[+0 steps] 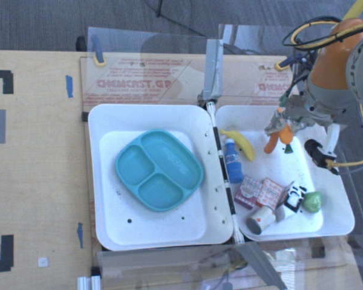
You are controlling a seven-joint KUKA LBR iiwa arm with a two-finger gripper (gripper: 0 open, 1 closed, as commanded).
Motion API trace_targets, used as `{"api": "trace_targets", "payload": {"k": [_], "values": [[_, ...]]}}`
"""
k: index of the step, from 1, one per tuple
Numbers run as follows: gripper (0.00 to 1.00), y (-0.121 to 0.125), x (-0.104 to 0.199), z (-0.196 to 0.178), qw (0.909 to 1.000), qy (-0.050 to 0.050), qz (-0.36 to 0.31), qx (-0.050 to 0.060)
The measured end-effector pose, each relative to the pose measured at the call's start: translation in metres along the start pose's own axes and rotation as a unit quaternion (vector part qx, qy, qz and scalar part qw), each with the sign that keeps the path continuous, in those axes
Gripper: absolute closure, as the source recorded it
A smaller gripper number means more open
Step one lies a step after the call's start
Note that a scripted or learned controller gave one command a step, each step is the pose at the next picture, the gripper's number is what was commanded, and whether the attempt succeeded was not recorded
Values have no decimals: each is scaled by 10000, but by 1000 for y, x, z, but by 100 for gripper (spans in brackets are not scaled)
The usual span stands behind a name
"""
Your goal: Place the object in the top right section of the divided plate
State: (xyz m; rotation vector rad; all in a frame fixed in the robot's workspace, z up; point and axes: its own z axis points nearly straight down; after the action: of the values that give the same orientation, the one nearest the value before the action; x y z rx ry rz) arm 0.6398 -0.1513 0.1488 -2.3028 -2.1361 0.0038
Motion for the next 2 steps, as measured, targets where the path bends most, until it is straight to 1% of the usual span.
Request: {"api": "trace_targets", "payload": {"k": [1, 2], "values": [[100, -21, 76, -36, 9919, 8, -1271, -7], [100, 5, 153, -48, 9919, 3, -1273, -27]]}}
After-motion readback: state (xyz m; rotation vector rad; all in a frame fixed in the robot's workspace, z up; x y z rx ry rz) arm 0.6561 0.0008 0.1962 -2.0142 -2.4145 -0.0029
